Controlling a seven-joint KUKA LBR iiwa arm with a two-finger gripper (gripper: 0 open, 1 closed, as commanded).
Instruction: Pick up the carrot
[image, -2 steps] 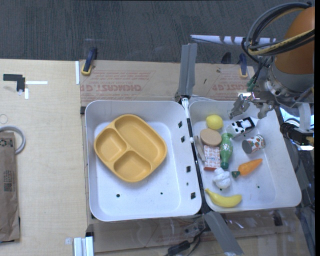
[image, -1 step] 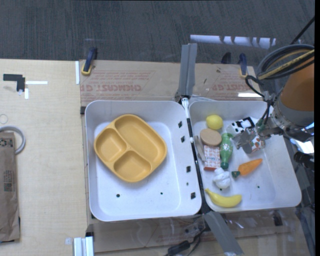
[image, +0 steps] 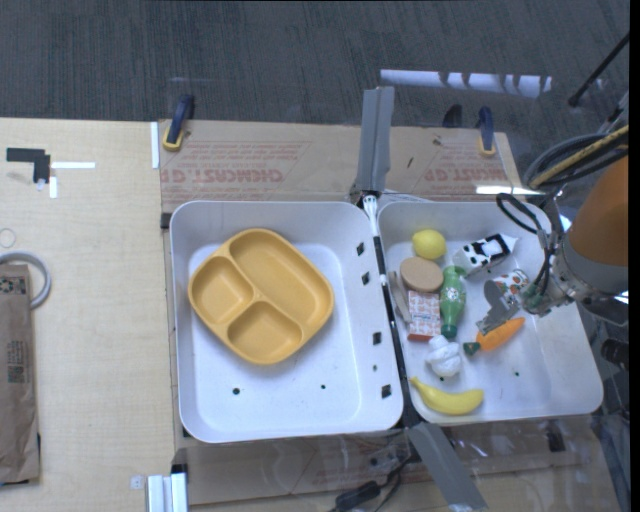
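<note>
My tool (image: 497, 316) hangs low in the right-hand shallow white plastic bin (image: 560, 395), reaching in from the right, with its grey fingertips right at the thick end of the small orange carrot (image: 497, 336). I cannot tell whether the tool is parted or closed, and I cannot tell whether it touches the carrot or merely hovers just above it, so I do not claim a grip.

The carrot lies flat on the bin floor, tilted so its leafy green tip (image: 470, 348) points toward the white garlic-like lump (image: 443, 357), which is just beside it. I come at the carrot from its outer side, I judge, because the inner side is crowded: a green bottle (image: 452, 303) and a red-and-white packet (image: 422, 311) lie close to its left, with a brown round disc (image: 421, 274) and a yellow lemon (image: 428, 244) further up. A yellow banana (image: 446, 397) rests near the bin's front edge, apart from the carrot, and a black-and-white toy (image: 486, 251) sits toward the back.

The left white bin (image: 200, 400) carries only a yellow three-compartment plastic plate (image: 261, 294), well apart from my work. Both bins sit side by side on the worktop (image: 80, 300), over cardboard sheeting.

I judge the task at the grasping step, the carrot not yet lifted. The risk is that the fingers close on the slanted, tapering body and let it slip or roll toward the bottle.
</note>
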